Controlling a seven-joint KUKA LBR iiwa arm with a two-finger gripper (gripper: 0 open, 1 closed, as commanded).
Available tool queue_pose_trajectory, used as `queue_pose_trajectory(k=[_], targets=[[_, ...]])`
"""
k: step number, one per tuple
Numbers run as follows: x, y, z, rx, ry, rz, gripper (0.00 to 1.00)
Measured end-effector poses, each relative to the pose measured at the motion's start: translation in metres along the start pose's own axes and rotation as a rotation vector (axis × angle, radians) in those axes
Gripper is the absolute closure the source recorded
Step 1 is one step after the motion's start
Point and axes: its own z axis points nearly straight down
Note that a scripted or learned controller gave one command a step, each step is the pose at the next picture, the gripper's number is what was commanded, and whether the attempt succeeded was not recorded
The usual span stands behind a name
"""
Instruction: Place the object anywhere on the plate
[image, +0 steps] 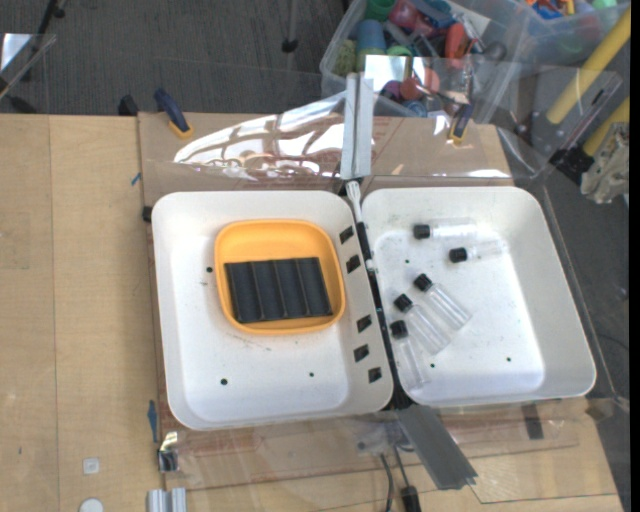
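Camera view, single frame. We log two shallow white bins side by side on the wooden table (70, 300).

Left bin (190, 380): an orange plate (232, 245), squarish with rounded corners, sits a little above the bin's middle. A black ribbed block (278, 290) lies flat inside the plate, with four parallel ridges running front to back. It is fully within the rim and covers most of the plate's floor. The rest of this bin's floor shows a few small dark specks.

Right bin (540, 340): we count about five clear vials with black caps, all lying on their sides.
- One vial (445, 232) is near the far wall, and a second (480, 250) is just beside it.
- Three more form a loose cluster nearer the centre ridge, with a capped vial (440, 302) uppermost.
- The clear bodies are hard to separate against the white floor, so we can't be sure of the count.

Between the bins, a row of small black tabs (362, 322) runs along the shared edge. A grey metal post (357, 125) stands at its far end.

Beyond the bins are a clear tub of coloured toys (430, 40) and a blue clamp (175, 115) at the table's back edge.
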Motion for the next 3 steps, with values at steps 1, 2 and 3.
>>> queue_pose_trajectory(k=[1,2,3], targets=[[0.0,0.0,0.0,0.0,0.0,0.0,0.0],[0.0,0.001,0.107,-0.003,0.01,-0.254,0.0],[-0.003,0.002,0.097,-0.002,0.002,-0.252,1.0]])
